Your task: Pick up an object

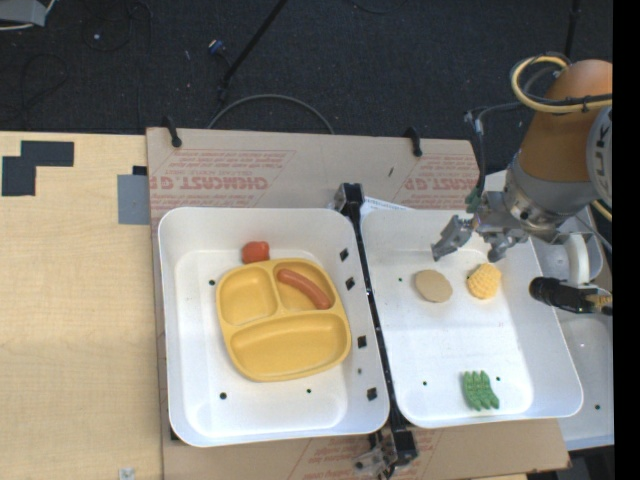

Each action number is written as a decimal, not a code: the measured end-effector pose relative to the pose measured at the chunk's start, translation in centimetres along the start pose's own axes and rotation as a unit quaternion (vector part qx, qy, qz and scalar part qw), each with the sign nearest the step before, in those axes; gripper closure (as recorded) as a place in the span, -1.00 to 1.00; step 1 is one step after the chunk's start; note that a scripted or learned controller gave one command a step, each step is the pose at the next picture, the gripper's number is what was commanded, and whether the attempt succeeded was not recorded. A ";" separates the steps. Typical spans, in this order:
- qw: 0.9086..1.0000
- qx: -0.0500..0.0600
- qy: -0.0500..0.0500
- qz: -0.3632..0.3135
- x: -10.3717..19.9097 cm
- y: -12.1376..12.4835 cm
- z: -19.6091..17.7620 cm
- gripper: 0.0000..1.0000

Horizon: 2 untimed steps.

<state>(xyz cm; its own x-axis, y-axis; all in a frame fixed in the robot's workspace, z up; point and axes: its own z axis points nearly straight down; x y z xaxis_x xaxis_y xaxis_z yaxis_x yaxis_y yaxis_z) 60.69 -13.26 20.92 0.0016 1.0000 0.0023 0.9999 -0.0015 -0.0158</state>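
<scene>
**Desk:** How far along is the pickup?

**Photographer:** Not begun, by the look of it. The grey arm reaches in from the right, and its pincer (pixel 478 238) hangs over the back of the right bin (pixel 545 388), fingers spread, nothing between them. Every object lies loose on the bin floor.

**Desk:** What is within reach?

**Photographer:** A tan oval piece (pixel 434 286) and a yellow corn cob (pixel 484 282) lie side by side, apart, just in front of the pincer. A green ridged piece (pixel 480 390) sits well apart, toward the front rim. The left bin (pixel 190 388) holds a yellow divided tray (pixel 285 343) with a sausage (pixel 304 286) in one compartment and a small red piece (pixel 255 251) touching its back edge.

**Desk:** Room to work?

**Photographer:** Plenty, I judge. The tan piece and the cob lie clear of the walls and the black divider (pixel 368 308), with bare floor all round. The green piece lies nearer the rim.
</scene>
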 end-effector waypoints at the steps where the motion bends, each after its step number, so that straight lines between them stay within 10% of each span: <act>1: 1.000 -0.006 -0.001 -0.001 0.0 0.3 -0.8 -1.00; 2: 1.000 -0.004 -0.001 -0.001 -0.3 -0.1 3.7 -1.00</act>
<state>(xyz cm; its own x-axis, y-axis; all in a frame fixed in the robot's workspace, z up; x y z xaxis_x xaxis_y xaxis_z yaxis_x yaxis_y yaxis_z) 60.57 -13.56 17.23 -0.0001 1.0000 0.0009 1.0000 0.0001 -0.0073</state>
